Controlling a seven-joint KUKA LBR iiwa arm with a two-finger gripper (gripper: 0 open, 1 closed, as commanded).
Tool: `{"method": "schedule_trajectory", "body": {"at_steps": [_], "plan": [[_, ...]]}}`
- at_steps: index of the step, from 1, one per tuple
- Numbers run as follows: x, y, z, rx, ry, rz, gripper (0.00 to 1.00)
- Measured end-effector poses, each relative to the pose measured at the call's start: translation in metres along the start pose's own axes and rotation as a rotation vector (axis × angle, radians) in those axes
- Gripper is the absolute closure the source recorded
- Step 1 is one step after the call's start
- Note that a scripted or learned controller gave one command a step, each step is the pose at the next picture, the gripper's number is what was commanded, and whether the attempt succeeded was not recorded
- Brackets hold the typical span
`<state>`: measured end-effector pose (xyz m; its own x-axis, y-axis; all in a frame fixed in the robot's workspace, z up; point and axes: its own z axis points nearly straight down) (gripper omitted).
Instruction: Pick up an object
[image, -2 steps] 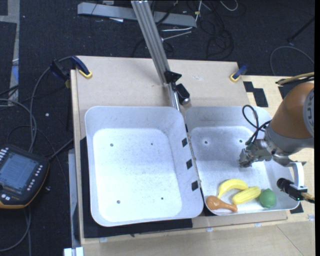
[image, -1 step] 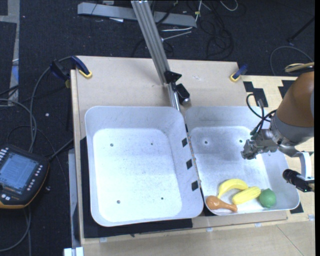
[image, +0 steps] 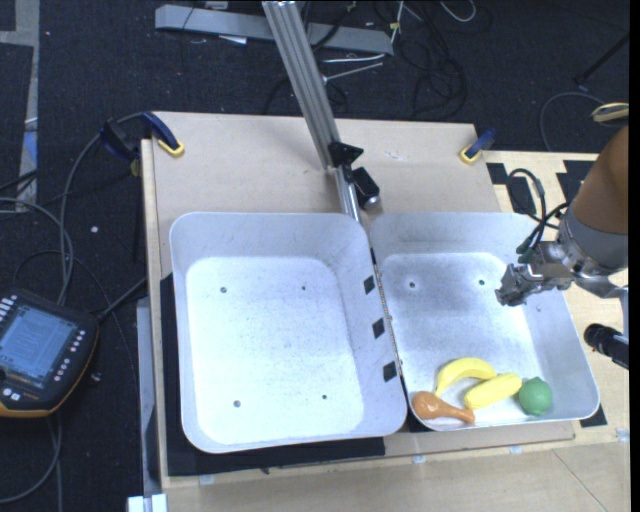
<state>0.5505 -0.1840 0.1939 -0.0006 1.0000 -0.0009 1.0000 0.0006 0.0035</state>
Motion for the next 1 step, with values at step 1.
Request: {"method": "schedule_trajectory", "body": {"at_steps": [1], "plan": [[-0.0001, 0.0012, -0.0522, -0.001, 0.0, 0.0, 1.0]]}}
